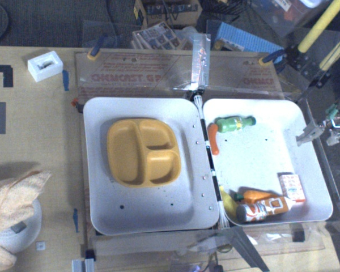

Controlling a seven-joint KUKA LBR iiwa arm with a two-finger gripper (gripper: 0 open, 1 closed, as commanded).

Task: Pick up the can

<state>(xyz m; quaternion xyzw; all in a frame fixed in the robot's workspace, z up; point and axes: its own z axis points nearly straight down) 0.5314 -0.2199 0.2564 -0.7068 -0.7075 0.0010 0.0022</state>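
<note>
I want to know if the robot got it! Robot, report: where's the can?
Gripper at right bin's right edge, holding nothing. Can lying at front, untouched. Small box and carrot crowd it.

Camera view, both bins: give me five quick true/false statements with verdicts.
1. The yellow divided tray sits in the left bin. True.
2. The can stands upright at the back of the right bin. False: it lies on its side near the front edge.
3. The green bottle lies at the back of the right bin. True.
4. The gripper is over the left bin. False: it is at the right bin's right edge.
5. The small carton rests inside the tray. False: it is in the right bin, near the can.
</note>
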